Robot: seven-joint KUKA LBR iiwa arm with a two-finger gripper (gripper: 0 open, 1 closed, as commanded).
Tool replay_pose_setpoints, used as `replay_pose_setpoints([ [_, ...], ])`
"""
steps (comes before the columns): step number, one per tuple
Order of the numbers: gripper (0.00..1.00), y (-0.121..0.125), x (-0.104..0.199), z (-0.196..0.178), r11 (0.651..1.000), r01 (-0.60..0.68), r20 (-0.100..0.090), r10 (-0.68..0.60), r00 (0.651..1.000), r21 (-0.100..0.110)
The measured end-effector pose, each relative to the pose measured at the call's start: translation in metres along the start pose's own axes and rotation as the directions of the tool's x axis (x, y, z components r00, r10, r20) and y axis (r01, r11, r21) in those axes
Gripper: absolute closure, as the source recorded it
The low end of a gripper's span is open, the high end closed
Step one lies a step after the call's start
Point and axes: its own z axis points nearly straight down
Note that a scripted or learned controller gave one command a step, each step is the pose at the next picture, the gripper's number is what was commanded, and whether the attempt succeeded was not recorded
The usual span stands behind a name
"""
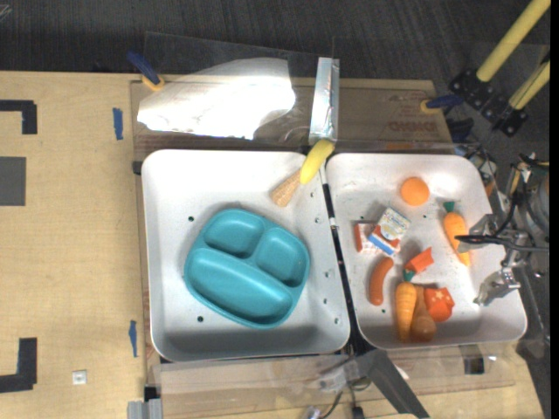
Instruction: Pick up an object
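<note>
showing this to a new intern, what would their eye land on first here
The teal divided plate in the left bin stands out most. Next comes the cluster of toy food in the right bin: an orange ball, carrots and a sausage. A yellow brush lies across the rim between the bins at the far side.

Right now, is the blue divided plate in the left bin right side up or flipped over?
Right side up. The blue divided plate lies flat in the left bin with its three compartments facing up, and nothing in them.
</note>
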Motion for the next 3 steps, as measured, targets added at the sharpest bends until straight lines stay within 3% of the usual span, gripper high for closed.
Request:
replay_pose_setpoints([
  [1, 0.00, -0.021, -0.040, 0.102, 1.000, 0.020, 0.009, -0.020, 1.000, 0.004],
  [2, 1.00, -0.019, -0.044, 0.090, 1.000, 0.024, 0.020, -0.024, 1.000, 0.007],
  [3, 1.00, 0.098, -0.042, -0.014, 1.000, 0.030, 0.011, -0.029, 0.999, -0.002],
])
